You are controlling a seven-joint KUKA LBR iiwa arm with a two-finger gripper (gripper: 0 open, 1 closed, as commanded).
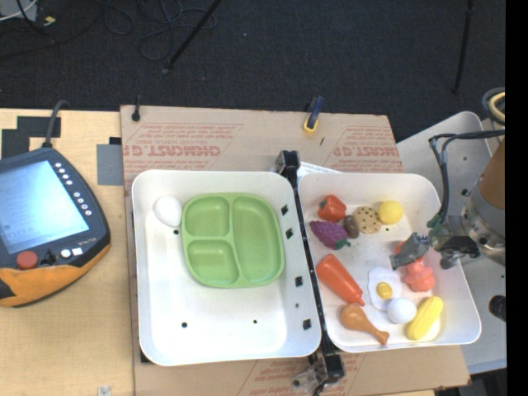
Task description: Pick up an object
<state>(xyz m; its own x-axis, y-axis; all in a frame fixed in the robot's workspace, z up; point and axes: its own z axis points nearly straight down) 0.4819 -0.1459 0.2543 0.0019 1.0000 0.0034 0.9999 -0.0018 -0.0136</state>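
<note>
The grey two-finger gripper (410, 252) hovers at three o'clock in the right white bin (450, 196), its opening impossible to judge, just above a pink-red plastic toy (421, 277). Approach stage; next, seemingly, descend and close.

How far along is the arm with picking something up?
Nothing looks lifted yet. The gripper is low in the right bin, just above the pink toy and beside the fried egg. Whether it grips anything is unclear. Securing and raising an object is left.
</note>
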